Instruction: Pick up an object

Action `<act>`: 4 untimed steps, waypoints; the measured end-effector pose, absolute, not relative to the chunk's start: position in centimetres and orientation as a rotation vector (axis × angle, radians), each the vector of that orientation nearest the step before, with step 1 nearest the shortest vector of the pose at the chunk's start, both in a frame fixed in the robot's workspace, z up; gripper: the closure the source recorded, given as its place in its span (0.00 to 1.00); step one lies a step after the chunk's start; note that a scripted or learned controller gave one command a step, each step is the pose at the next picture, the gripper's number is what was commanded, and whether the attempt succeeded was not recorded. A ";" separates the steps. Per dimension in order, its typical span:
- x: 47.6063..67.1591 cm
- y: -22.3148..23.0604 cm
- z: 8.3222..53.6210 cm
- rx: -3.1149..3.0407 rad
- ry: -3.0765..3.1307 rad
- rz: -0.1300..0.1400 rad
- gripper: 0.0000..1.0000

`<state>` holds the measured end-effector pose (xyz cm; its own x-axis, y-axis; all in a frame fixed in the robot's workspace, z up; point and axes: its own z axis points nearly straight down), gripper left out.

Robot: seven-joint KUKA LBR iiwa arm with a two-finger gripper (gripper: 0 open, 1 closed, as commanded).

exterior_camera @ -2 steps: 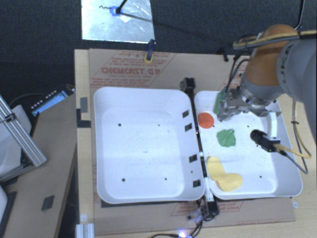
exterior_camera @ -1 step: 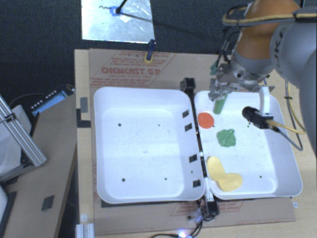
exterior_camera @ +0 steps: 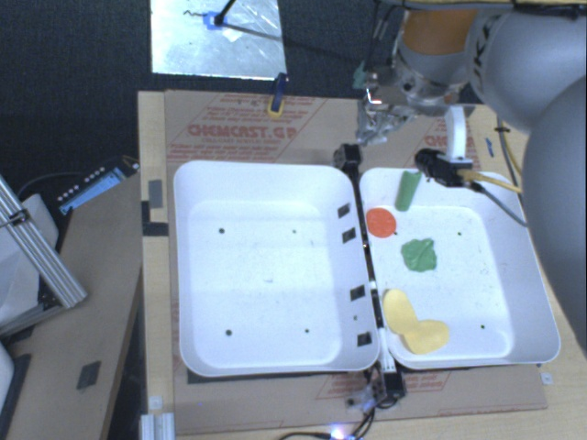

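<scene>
The right bin (exterior_camera: 523, 273) holds several objects. A green cylinder (exterior_camera: 407, 191) lies near its far wall. An orange disc (exterior_camera: 382, 223) sits close to the divider. A green leafy piece (exterior_camera: 419, 254) is in the middle, and a yellow piece (exterior_camera: 414, 324) lies near the front left. My gripper (exterior_camera: 375, 125) hangs above the cardboard just beyond the bins' far edge, over the gap between them and apart from every object.
The left bin (exterior_camera: 266, 264) sits beside the right one, joined by black clips (exterior_camera: 348, 236). A yellow and blue clamp (exterior_camera: 276, 99) stands on the cardboard behind. A silver sheet (exterior_camera: 215, 26) lies at the back. Cables (exterior_camera: 500, 191) run along the right bin's far corner.
</scene>
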<state>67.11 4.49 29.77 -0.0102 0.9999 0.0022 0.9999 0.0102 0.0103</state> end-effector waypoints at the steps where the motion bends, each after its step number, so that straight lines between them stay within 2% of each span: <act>1: 66.8 10.5 24.6 2.212 2.234 0.000 1.00; 2: 66.8 19.4 18.6 2.211 2.232 0.004 1.00; 3: 66.9 23.7 25.1 2.212 2.228 0.008 1.00; 4: 59.1 21.2 14.7 2.228 2.226 -0.020 1.00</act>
<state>59.08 21.19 14.67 0.0009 1.0000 -0.0036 0.9999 -0.0010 -0.0144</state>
